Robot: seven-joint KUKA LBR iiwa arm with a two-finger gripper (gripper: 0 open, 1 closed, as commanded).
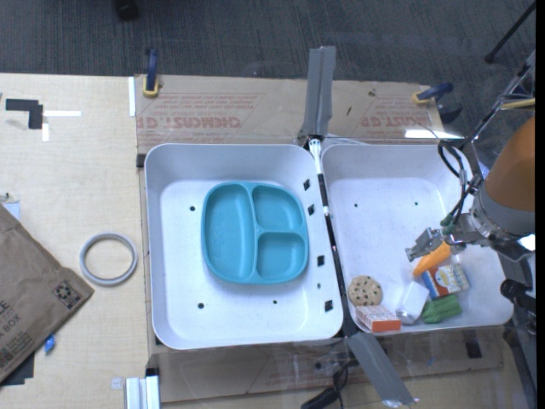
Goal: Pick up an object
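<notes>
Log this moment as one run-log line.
gripper above orange item | right white bin | grasp unconfirmed | divided teal plate in left white bin

The arm [515,181] is cut off by the right edge. The gripper [428,247] is too small to read clearly. The cardboard box [30,296] is cut by the left edge. The green object [441,310] lies partly under the packet [444,279].

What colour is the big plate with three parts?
The plate is teal blue, clear in the camera view.
</notes>
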